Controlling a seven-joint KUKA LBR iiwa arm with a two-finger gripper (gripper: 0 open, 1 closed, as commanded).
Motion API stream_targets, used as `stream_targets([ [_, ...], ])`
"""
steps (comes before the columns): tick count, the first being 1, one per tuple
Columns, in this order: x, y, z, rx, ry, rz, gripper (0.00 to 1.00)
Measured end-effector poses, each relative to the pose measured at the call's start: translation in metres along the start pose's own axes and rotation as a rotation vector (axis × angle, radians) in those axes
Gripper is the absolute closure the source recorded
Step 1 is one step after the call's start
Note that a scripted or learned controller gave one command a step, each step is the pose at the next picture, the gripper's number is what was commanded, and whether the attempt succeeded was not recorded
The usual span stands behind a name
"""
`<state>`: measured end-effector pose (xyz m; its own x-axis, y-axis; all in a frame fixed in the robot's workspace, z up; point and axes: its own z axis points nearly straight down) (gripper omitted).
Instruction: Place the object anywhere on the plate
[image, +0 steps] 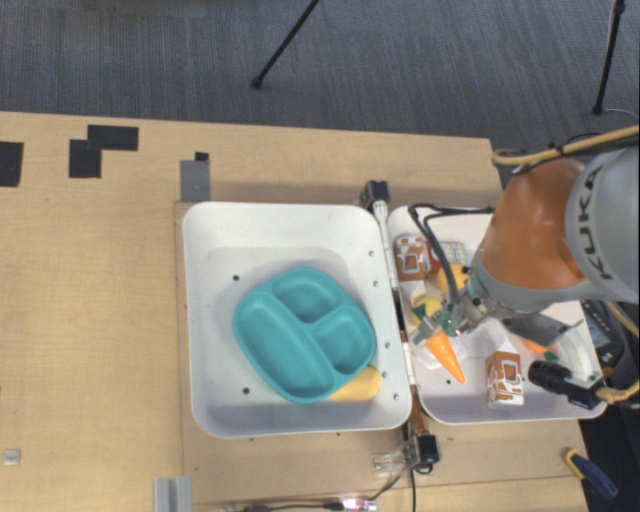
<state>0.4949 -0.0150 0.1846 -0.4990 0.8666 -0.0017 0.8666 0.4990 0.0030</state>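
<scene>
Over the right bin (560, 408), the pincer (447, 322) hangs just above a carrot (446, 357); whether it grips, I cannot tell. Leftward lies the teal plate (305, 333).

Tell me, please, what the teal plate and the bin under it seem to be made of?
The teal plate looks like moulded plastic: one even colour, rounded divided compartments, a soft sheen. The left bin seems to be white plastic too, smooth and matte with rounded corners, though thin coated metal cannot be ruled out.
</scene>
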Motion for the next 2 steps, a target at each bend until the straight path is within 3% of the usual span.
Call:
stream_targets([
  [1,0.056,0.031,-0.049,-0.001,0.001,0.136,1.00],
  [2,0.130,0.089,-0.078,-0.001,0.002,0.053,1.00],
])
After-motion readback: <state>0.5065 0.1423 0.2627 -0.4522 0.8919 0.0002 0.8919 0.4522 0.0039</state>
